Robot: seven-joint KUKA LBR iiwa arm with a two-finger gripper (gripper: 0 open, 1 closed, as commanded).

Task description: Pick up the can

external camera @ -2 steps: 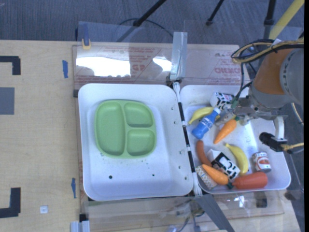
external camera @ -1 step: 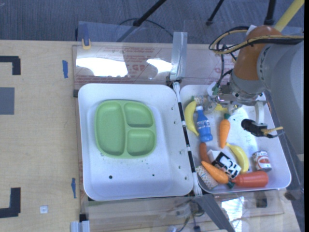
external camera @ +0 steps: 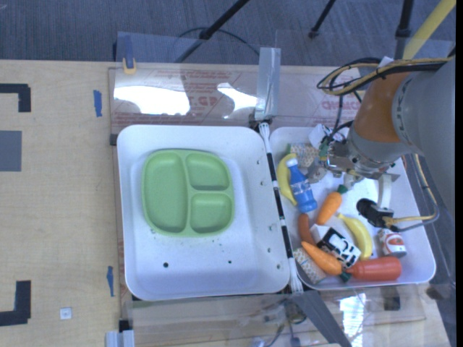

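Observation:
The can (external camera: 394,243), small with a red and white label, sits near the front right corner of the right bin (external camera: 423,266). My gripper (external camera: 338,173) hangs low over the back middle of that bin, above the top of an orange carrot (external camera: 329,207). It is up and to the left of the can, well apart from it. Nothing shows between its fingers.
Crowded around the can are a yellow banana (external camera: 359,234), a red pepper (external camera: 373,269), a black and white block (external camera: 340,246) and a second carrot (external camera: 320,257). A blue bottle (external camera: 301,187) and another banana (external camera: 284,178) lie by the left wall. The left bin holds a green divided plate (external camera: 187,191).

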